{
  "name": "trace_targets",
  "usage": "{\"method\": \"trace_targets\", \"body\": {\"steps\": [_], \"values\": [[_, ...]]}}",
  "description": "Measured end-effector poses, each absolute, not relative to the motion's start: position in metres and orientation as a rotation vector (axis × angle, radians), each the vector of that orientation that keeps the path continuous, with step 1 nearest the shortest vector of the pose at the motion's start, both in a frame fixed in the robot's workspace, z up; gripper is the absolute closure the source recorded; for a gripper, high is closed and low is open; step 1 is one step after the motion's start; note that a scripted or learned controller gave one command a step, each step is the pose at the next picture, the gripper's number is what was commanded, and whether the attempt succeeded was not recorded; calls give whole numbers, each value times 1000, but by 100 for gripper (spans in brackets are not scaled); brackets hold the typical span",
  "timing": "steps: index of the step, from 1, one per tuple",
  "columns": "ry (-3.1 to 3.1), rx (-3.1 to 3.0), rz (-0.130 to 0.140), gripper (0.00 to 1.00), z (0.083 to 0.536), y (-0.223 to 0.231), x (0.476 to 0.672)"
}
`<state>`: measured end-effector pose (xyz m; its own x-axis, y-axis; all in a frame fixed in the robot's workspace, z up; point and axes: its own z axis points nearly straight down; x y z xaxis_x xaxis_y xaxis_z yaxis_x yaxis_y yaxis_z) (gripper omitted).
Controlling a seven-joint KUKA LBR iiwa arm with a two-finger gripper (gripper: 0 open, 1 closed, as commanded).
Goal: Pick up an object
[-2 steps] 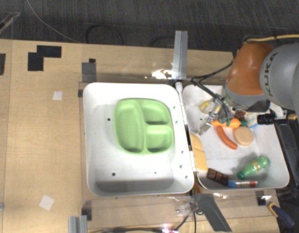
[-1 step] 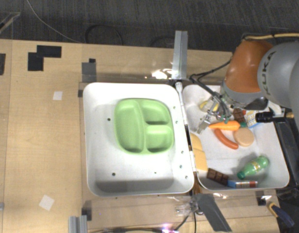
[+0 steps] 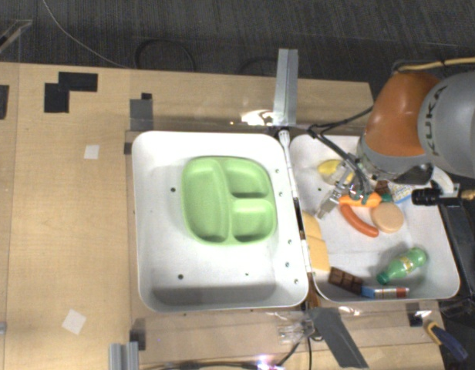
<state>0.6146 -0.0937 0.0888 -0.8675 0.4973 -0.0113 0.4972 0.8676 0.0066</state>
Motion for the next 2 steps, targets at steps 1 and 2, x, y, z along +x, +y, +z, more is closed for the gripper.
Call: {"method": "trace_targets", "body": {"steps": [1, 2], "values": [[2985, 935, 7, 0, 90, -89, 579], [2959, 998, 5, 0, 91, -87, 540]]}}
